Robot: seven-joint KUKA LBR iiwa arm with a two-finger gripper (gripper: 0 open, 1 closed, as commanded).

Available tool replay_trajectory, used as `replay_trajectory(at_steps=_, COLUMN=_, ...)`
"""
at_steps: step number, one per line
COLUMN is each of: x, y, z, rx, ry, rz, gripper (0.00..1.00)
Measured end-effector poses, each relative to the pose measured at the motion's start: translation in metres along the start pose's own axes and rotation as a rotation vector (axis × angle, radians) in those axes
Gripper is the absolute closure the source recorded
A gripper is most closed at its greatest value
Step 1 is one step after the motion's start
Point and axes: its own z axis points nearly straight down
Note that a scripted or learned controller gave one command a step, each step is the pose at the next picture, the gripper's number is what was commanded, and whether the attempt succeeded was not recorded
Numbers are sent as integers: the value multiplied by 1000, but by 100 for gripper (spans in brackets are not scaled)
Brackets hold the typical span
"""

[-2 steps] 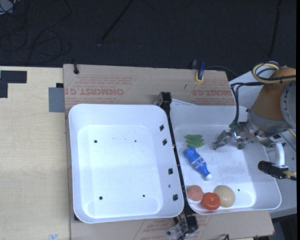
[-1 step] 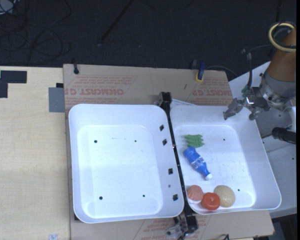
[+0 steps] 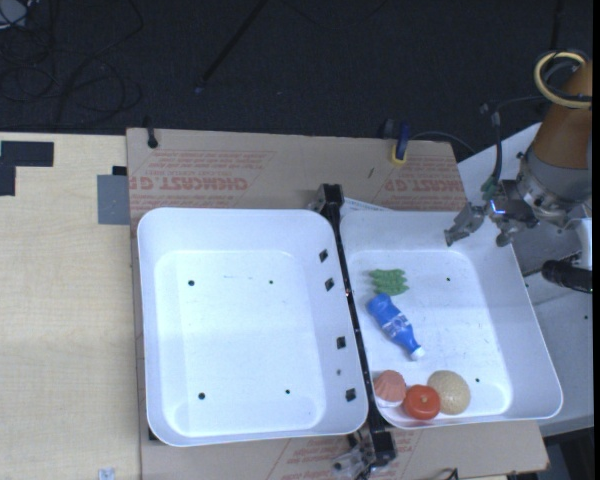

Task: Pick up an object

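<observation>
The right bin holds a green leafy piece, a blue bottle lying at a slant, and along its near edge a pink-and-white piece, a red tomato-like ball and a tan round object. My gripper hangs above the bin's far right corner, well away from all of them. Its two fingers are spread apart with nothing between them.
The left bin sits beside the right one, with a black divider clamp between them. Both rest on a cardboard sheet. Cables and a yellow ring hang near the arm at the right.
</observation>
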Motion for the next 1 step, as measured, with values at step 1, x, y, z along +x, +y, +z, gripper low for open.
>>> replay_trajectory(at_steps=1, x=1, y=0, z=55, rx=3, ry=1, rz=0, gripper=0)
